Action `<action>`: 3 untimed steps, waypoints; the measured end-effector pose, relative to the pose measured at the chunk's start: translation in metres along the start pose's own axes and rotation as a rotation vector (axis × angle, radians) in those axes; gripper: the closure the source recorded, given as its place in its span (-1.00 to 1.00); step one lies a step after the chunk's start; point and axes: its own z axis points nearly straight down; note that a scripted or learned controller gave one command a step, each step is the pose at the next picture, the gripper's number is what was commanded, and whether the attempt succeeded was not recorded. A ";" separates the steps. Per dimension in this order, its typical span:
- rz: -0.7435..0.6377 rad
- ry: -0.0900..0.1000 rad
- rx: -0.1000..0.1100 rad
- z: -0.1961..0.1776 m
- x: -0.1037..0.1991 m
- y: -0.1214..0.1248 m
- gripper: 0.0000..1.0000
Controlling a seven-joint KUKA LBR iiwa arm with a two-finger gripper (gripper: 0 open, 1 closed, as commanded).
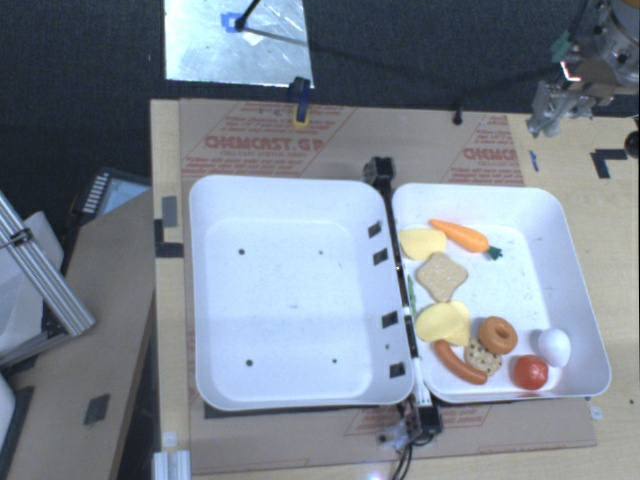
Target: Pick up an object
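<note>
The right bin [560, 233] holds several toy foods: an orange carrot [460, 234], a yellow piece [421, 242], a slice of bread [441, 276], another yellow piece [442, 321], a sausage [458, 362], a cookie [482, 358], a doughnut [497, 334], a red tomato [530, 372] and a white egg [553, 346]. My gripper [552, 108] hangs at the upper right, above the bench and beyond the right bin's far edge, well away from the foods. Nothing shows between its fingers.
The left bin [290, 288] sits beside the right one, joined by a black-clipped divider [392, 278]. A shiny square sheet [238, 26] lies at the top left. A yellow and blue clamp [299, 103] stands at the bench's far edge. Metal framing [40, 288] is at far left.
</note>
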 end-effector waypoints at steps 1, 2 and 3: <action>0.007 -0.009 -0.031 -0.149 -0.016 -0.066 1.00; 0.002 -0.005 -0.015 -0.138 -0.024 0.015 1.00; 0.011 -0.007 -0.014 -0.140 -0.088 0.011 1.00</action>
